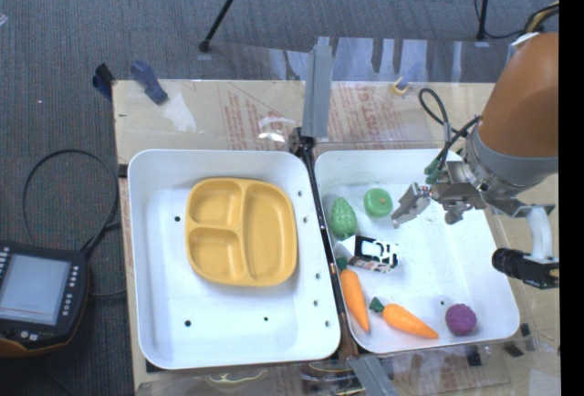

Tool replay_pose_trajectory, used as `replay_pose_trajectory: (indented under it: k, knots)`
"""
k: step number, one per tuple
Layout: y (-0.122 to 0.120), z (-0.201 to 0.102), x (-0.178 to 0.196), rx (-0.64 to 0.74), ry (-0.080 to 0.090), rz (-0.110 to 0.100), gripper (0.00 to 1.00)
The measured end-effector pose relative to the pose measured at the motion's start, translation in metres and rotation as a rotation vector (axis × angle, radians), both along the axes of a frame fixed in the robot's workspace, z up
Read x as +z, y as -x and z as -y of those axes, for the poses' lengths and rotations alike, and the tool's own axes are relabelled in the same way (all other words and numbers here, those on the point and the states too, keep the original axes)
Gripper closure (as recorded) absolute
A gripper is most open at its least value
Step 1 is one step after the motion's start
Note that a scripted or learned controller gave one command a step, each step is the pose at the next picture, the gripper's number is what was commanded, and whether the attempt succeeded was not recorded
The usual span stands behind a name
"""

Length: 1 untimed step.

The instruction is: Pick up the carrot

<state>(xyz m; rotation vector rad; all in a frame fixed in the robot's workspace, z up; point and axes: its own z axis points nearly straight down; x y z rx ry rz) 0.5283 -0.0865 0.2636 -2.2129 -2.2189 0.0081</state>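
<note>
From the camera view above the desk (228,107), the grey-and-orange arm comes in from the right and hangs its pincer (429,203) over the far half of the right-hand shallow white bin (511,294). Its two metal fingers (408,205) stand apart, nothing between them, open and unloaded. Two orange plastic carrots lie along that bin's near edge: one long carrot (354,299) hard against the wall it shares with the left bin (146,294), its axis running near-to-far, and a second, green-topped carrot (404,320) just beside it, lying more crosswise, tip toward the near right corner. Both sit well nearer the camera than the pincer and a little to its left. Between pincer and carrots lies a small black-and-white toy (374,253); a green leafy vegetable (342,217), a round green piece (378,201) and a purple ball (462,319) share the bin. My read: the pincer must travel toward the near edge and turn its fingers across the chosen carrot's length.
</note>
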Motion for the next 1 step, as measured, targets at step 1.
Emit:
replay_pose_trajectory:
  k: [1]
  knots:
    - [0.0341, 0.0088, -0.1488, 0.019, -0.003, -0.013, 0.00]
